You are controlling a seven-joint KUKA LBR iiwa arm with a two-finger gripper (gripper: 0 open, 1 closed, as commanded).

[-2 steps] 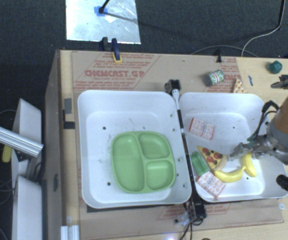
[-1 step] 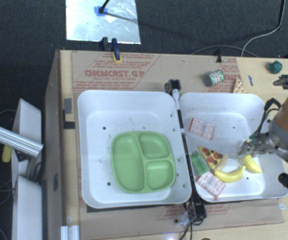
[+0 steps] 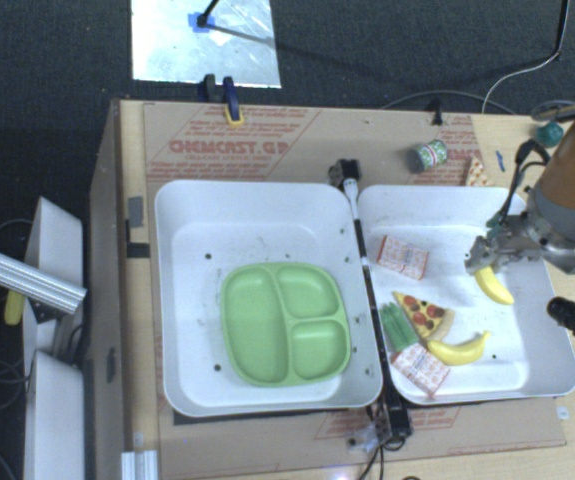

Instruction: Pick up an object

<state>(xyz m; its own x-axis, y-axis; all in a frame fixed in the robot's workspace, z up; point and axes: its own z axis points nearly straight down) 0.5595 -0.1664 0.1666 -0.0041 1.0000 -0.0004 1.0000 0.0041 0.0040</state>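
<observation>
The end effector (image 3: 485,258) sits over a banana (image 3: 494,286) near the right bin's (image 3: 557,368) far-right edge; its grip state is unclear. The banana looks light, smooth; best grasped mid-body.

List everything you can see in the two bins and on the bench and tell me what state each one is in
Green divided plate: flat in the left bin, nothing on it.
Banana: in the right bin, right under the tool.
Second banana: lying loose, near the front.
Pizza slice toy: flat, mid-bin.
Green bundle: beside the pizza slice.
Two red-and-white packets: lying flat.
Small can: on its side on the bench, outside the bins.
</observation>
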